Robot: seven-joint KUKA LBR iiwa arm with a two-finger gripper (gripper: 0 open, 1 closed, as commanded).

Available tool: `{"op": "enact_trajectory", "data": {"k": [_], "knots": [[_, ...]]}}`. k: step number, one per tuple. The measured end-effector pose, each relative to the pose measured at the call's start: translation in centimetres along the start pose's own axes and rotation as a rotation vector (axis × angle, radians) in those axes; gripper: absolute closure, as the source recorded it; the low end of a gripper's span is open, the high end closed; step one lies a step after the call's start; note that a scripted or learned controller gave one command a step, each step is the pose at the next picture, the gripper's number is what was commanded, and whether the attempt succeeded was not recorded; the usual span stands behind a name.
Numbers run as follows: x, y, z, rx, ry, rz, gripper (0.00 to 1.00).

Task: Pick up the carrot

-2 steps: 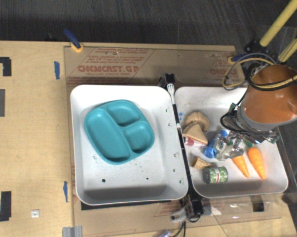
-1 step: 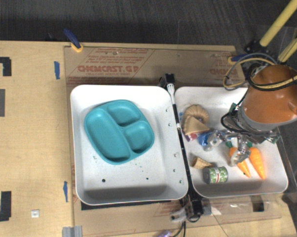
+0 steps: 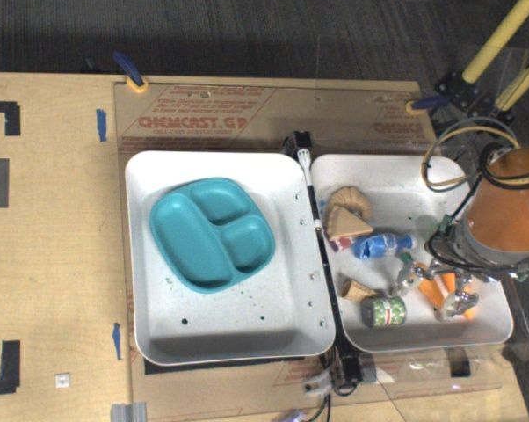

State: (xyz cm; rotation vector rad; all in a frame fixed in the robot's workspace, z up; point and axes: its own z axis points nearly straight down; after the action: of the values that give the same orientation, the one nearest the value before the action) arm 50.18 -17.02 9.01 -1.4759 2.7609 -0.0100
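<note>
1. Carrot [image 3: 433,289]: a short, stubby orange piece lying on the floor of the right bin [image 3: 396,176], toward that bin's 4 o'clock corner. Only part of its orange surface shows, since the metal of the gripper stands over it.
2. The gripper [image 3: 436,281] is down inside the right bin, directly at the carrot. Its two silvery fingers [image 3: 411,275] are spread apart, one at the carrot's 9 o'clock side and the other at its 4 o'clock side, so the carrot lies between them. Whether the pads actually press on it cannot be told; the carrot rests on the bin floor and is not lifted.
3. The arm's orange band [image 3: 507,209] sits at the gripper's 1 o'clock, with black cables looped above it.
4. Near the carrot: a green can [image 3: 385,311] on its side at its 8 o'clock, a blue crumpled wrapper [image 3: 376,246] at its 10 o'clock, and tan wedge-shaped pieces [image 3: 346,216] farther toward 10 o'clock.
5. The left bin [image 3: 159,323] holds a teal divided plate [image 3: 212,232], well apart from the carrot, at its 9 o'clock.
</note>
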Motion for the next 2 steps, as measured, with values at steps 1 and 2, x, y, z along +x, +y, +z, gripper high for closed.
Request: {"op": "enact_trajectory", "data": {"k": [1,2], "knots": [[2.9,0.1,0.0,-0.001,-0.003,0.362,0.0],[2.4,-0.3,-1.3,0.01,-0.013,0.358,1.0]]}}
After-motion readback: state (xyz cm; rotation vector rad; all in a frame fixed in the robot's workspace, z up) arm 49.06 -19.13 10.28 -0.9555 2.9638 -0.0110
